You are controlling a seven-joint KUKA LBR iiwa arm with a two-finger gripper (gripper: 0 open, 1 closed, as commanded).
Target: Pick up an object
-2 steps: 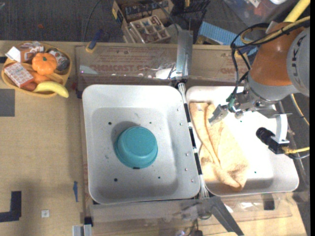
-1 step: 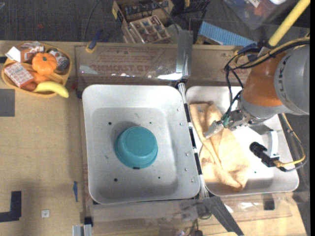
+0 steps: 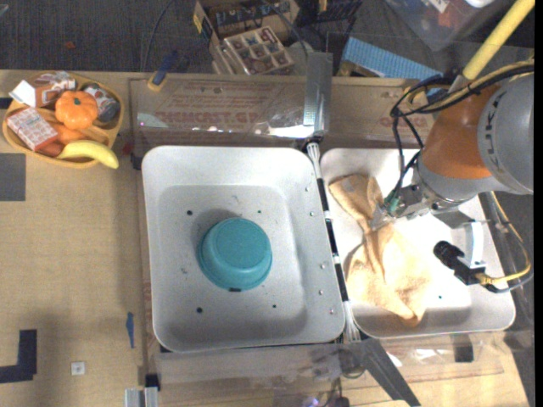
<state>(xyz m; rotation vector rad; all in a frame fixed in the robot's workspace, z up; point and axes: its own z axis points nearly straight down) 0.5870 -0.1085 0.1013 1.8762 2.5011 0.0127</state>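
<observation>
A tan cloth (image 3: 386, 265) lies crumpled in the right bin (image 3: 492, 312), stretching from the bin's far left corner to its near middle. My gripper (image 3: 383, 214) reaches in from the right and sits on the cloth's narrow middle. Its fingers are shut on a pinched fold of the cloth, which bunches up to the fingertips. A teal bowl (image 3: 237, 253) rests upside down in the middle of the left bin (image 3: 170, 185), well apart from the gripper.
The arm's orange band and grey body (image 3: 475, 142) hang over the right bin's far right part. A basket of toy fruit (image 3: 64, 121) sits on the bench at the far left. Boxes and clutter stand behind the bins.
</observation>
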